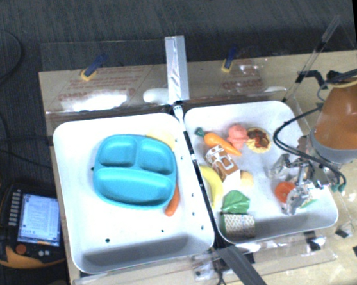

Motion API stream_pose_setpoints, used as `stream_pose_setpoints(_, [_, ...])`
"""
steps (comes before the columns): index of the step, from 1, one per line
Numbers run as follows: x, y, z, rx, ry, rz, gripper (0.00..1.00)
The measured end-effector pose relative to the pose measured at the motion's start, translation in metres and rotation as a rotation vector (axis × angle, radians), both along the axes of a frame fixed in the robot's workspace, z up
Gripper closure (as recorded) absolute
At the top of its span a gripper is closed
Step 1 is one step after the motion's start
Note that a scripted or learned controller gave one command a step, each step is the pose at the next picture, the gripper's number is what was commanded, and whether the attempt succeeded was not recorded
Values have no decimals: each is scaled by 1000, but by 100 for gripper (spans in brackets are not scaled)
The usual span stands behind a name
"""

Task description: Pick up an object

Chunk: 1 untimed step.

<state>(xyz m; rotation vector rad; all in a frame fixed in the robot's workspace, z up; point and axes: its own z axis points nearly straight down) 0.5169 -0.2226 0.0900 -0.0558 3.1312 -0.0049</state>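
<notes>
Where arm reaches in, tool [292, 190] over red obj [284, 190], right bin [317, 218].

We see the arm [344, 121] reaching in from the right, its orange band uppermost (a black cable loops beside it), the wrist angled down and leftward. The gripper [295, 189] hangs low, its metal fingers pointing downward.

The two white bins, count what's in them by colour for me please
Blue: 1, the divided tray
Orange: 2, a carrot and a piece by the tray
Red: 1, a piece under the gripper
Yellow: 1, a banana
Green: 1, a leaf
Total: 6
</notes>
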Motion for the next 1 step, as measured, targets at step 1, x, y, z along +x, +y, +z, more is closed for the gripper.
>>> stream_pose_setpoints(1, [-5, 14, 29, 4, 7, -47, 0])
